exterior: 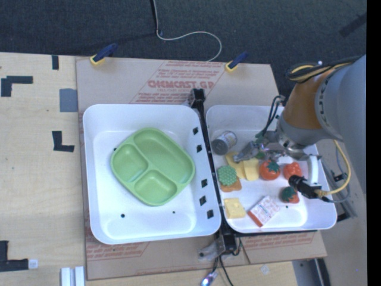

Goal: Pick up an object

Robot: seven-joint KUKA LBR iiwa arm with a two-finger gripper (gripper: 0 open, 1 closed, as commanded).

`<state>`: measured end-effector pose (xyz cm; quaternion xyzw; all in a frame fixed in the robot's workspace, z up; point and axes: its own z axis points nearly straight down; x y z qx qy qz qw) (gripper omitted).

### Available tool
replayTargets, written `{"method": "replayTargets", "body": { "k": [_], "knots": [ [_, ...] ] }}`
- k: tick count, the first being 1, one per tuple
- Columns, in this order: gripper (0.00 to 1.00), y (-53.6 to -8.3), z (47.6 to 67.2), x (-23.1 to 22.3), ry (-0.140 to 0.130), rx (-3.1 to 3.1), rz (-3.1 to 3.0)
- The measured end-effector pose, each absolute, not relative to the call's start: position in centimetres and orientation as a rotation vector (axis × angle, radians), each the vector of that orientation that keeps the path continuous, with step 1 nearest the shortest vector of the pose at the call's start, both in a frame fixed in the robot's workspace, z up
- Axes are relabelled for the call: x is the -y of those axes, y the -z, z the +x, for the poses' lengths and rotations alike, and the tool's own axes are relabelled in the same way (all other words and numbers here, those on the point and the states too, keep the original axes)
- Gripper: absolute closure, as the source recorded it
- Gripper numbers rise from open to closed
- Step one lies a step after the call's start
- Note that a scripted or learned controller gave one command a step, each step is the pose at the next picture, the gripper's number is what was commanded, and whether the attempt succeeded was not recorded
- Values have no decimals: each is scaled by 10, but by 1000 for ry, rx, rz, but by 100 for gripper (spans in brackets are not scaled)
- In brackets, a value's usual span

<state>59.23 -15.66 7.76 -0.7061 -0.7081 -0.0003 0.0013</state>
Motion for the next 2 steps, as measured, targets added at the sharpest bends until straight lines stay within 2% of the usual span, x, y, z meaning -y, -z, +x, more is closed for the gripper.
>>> {"method": "replayTargets", "body": {
  "k": [1, 2],
  "knots": [
    [0, -84, 627, 93, 2, 2231, -2212],
    [0, -84, 670, 104, 2, 2227, -2219]
  ]
}}
